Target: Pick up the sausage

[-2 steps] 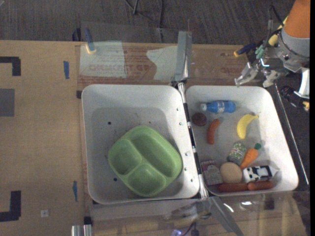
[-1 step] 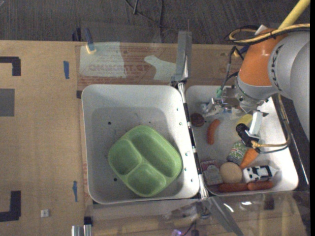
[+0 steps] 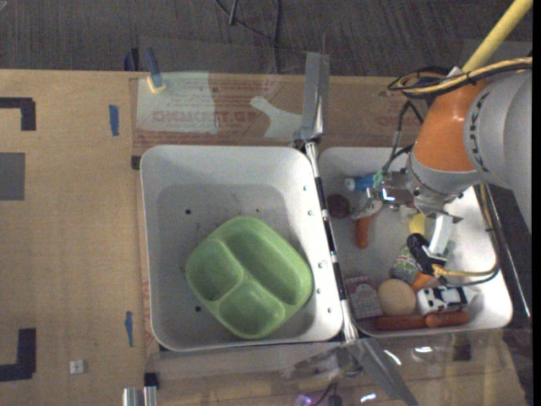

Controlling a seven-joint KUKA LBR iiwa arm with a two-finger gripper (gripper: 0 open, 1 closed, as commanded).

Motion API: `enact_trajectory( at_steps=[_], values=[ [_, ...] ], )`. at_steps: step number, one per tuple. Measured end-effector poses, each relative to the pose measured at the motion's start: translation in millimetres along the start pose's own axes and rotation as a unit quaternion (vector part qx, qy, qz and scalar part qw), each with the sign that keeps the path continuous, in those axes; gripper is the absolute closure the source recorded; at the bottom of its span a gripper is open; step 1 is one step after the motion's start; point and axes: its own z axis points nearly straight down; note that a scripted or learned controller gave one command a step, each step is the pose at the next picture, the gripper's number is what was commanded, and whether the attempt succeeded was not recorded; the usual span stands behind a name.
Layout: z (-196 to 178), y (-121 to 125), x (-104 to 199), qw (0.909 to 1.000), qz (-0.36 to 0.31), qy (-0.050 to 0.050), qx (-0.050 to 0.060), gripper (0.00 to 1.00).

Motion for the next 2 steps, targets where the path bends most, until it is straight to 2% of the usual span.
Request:
enact_trajectory(
  at_steps=[1,2],
  values=[
    [-178.3,32.8,-11.6,0.9938,0.111,-0.001,0.001,0.0],
    [-40.7,-18.2,11.7,0.9944,0.106,0.0,0.002,0.0]
  ],
)
